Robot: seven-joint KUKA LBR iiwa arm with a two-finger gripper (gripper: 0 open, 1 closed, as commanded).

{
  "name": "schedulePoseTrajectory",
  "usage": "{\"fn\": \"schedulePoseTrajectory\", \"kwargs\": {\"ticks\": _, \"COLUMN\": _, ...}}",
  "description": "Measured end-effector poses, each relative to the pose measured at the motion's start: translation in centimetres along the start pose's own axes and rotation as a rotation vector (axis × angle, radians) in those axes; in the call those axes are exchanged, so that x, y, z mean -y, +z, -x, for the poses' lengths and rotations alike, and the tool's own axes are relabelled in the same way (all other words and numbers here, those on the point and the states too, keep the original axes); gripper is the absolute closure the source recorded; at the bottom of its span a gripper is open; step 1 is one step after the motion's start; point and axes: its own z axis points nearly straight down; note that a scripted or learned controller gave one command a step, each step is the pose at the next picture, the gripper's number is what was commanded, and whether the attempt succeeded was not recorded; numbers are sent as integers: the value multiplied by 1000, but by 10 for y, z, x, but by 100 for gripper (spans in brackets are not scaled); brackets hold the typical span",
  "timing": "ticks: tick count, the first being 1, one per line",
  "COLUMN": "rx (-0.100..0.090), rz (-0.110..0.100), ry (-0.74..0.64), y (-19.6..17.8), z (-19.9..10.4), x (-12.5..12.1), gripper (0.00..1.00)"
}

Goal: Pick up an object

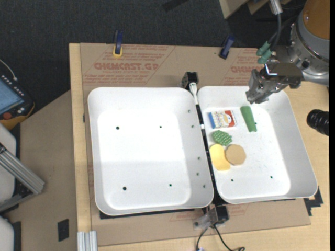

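Nothing had been picked yet: the dark two-finger gripper (256, 97) hung just above the long green plastic stick (248, 118), which lay untouched in the right-hand shallow white bin (293, 156), so descent, grasp and lift remained.

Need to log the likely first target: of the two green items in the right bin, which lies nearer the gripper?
The long green stick, just below the gripper. The bumpy green piece lies farther left, beside the yellow piece.
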Motion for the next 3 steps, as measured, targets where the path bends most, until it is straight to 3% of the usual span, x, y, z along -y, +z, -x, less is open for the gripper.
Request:
{"fn": "schedulePoseTrajectory", "kwargs": {"ticks": 1, "rx": 3, "rz": -7, "ry": 7, "y": -6, "z": 4, "x": 0, "gripper": 100}}
{"fn": "schedulePoseTrajectory", "kwargs": {"ticks": 3, "rx": 5, "rz": -1, "ry": 6, "y": -27, "z": 3, "x": -2, "gripper": 100}}
